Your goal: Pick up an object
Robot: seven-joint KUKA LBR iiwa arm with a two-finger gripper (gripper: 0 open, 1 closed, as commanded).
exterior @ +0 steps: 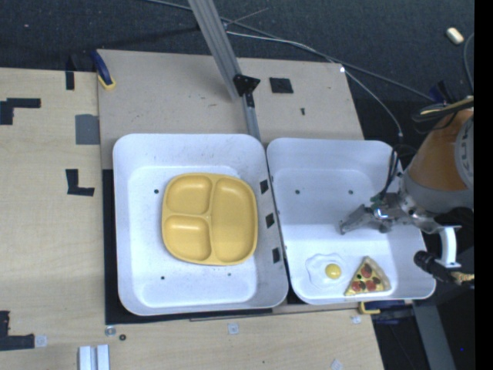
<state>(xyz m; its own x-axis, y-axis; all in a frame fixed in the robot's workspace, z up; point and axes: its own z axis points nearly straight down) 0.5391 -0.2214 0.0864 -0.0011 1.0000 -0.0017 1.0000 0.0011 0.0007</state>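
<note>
Hovering over the right bin (331, 160), the gripper (348, 225) shows jaws slightly parted, nothing between them; fried egg (326, 270) and pizza slice (368, 277) lie nearby below.

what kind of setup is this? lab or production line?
Looks like a robot lab bench: two white bins on a taped plywood top, toy food in them (fried egg, pizza slice), and loose cables on the floor.
</note>
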